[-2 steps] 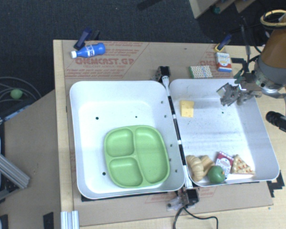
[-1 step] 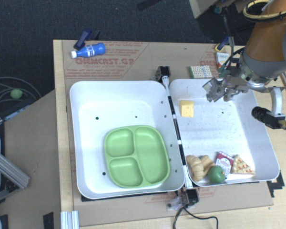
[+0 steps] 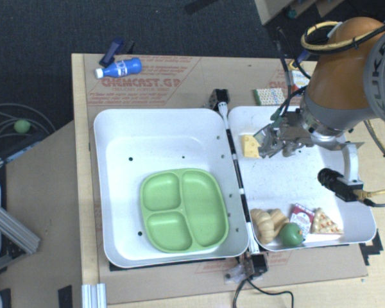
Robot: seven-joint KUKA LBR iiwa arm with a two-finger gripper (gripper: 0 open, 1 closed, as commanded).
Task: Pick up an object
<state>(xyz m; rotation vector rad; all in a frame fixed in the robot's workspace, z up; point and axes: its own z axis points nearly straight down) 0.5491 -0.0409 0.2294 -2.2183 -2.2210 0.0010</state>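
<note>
Bins: smooth white plastic, slight sheen. Green tray: matt plastic. Table: printed cardboard, dull. Arm: glossy orange shell.

The arm is seen reaching in from the right, orange band uppermost; the gripper is held low, pointed leftward.

Right bin's far end partly hidden under the arm, itself cut off at right edge. Gripper fingertips too blurred to judge. Yellow piece just left partly covered.
</note>
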